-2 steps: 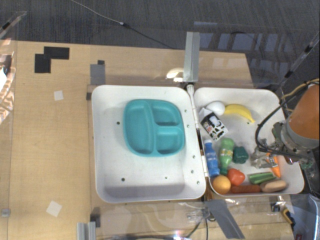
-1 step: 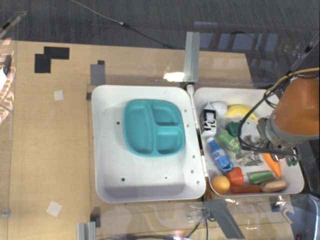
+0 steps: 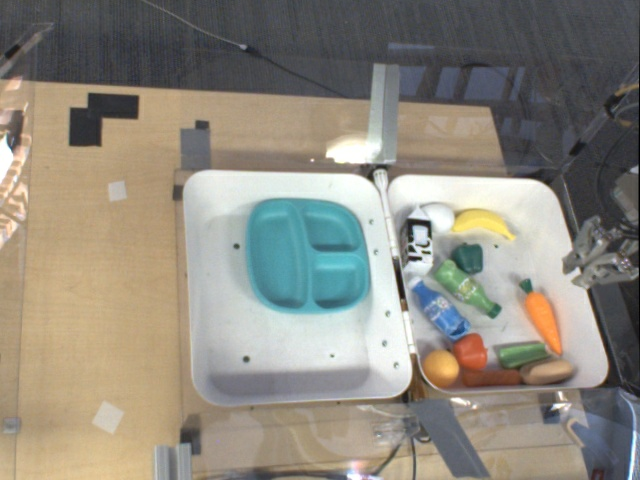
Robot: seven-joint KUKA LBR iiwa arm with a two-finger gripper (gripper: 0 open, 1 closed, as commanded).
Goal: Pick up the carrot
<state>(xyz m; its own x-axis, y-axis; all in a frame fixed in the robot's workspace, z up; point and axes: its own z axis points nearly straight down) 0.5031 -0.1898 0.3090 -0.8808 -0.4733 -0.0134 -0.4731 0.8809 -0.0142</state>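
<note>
Left bin [image 3: 215,298] holds a teal divided plate [image 3: 306,254]; right bin [image 3: 545,193] crowded: blue bottle [image 3: 440,310], green bottle [image 3: 465,288], banana [image 3: 483,224]; carrot [image 3: 541,317] lies near right wall, leaf end up, just above green vegetable [image 3: 521,353]; gripper [image 3: 598,258] at right rim, apart from carrot, nothing seen in it; opening unreadable.

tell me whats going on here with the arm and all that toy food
A robot arm reaches in from the right, its pincer at the right rim of the right-hand bin, which is full of toy food. It is meant to pick up the carrot, which lies on the bin floor near that edge, not yet touched. The left bin holds a teal divided plate.
</note>
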